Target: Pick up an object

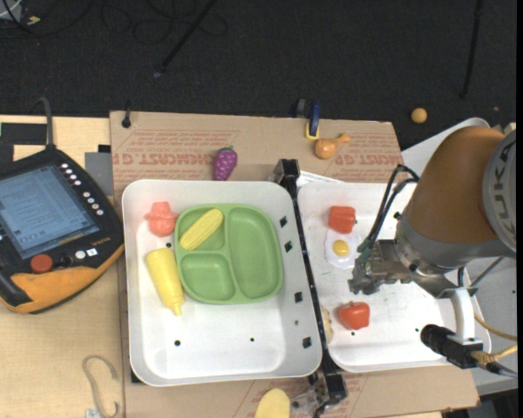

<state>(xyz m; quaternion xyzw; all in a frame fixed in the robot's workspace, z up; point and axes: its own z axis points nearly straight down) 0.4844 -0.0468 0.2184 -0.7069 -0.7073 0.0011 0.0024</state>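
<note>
My gripper (363,284) hangs low over the right bin (392,342), just above a red tomato-like toy (355,315) near the bin's front left. A fried-egg toy (340,251) lies just left of the gripper, and a red pepper toy (342,219) sits farther back. The arm's orange band and wrist cover the bin's right half. In the left bin (209,347) a green divided plate (231,255) holds a corn cob (200,228). A yellow bottle-shaped toy (166,279) and a pink toy (160,219) lie beside the plate.
A purple grape toy (225,162) and an orange toy (328,146) rest on the cardboard behind the bins. A yellow toy (273,403) lies at the front edge. A teach pendant (44,225) sits on the left of the bench.
</note>
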